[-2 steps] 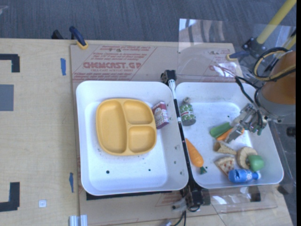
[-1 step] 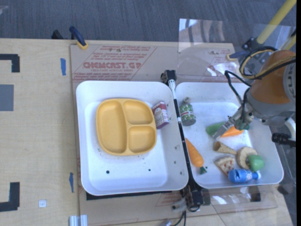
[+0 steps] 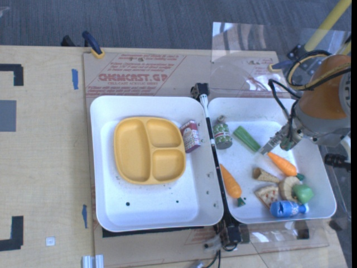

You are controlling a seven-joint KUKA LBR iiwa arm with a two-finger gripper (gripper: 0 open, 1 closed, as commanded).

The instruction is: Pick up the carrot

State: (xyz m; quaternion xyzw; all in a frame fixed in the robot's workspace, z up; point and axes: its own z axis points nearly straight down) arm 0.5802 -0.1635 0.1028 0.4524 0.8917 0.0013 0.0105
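Two carrots lie in the right bin (image 3: 326, 175). One orange carrot (image 3: 230, 183) with a green top rests along the bin's left wall, pointing up-left. A second carrot (image 3: 283, 164) lies near the bin's middle right, beside the bread pieces. My gripper (image 3: 277, 146) hangs just above and up-left of this second carrot, reaching in from the right. Its fingers stand open, with nothing between them.
The right bin also holds a green can (image 3: 222, 134), a green bar (image 3: 246, 138), bread slices (image 3: 268, 186), a green round piece (image 3: 304, 194) and a blue bottle (image 3: 286, 208). In the left bin (image 3: 106, 205) sit a yellow divided plate (image 3: 149, 149) and a small red can (image 3: 191, 136).
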